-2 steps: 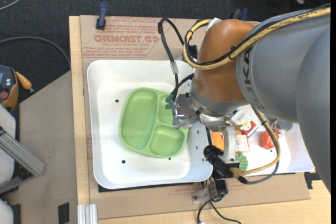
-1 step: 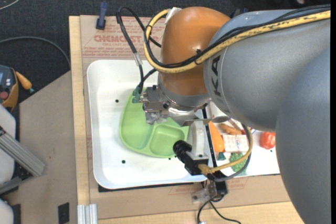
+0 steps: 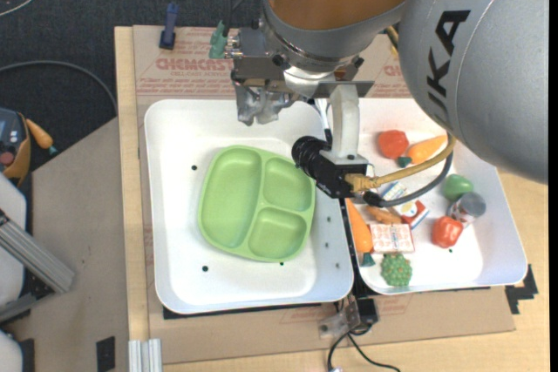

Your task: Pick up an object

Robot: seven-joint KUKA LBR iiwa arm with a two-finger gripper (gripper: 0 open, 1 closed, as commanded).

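Light is bright and even, falling from above. The left bin [image 3: 166, 187] is close to washed out on its white floor, with soft glare along its rim. The green tray [image 3: 253, 205] throws only a thin, faint shadow at its near edge. The arm [image 3: 471, 30], close to the lens at far right, looks large and slightly soft, while the bins are sharp. The floor on the far left is dim
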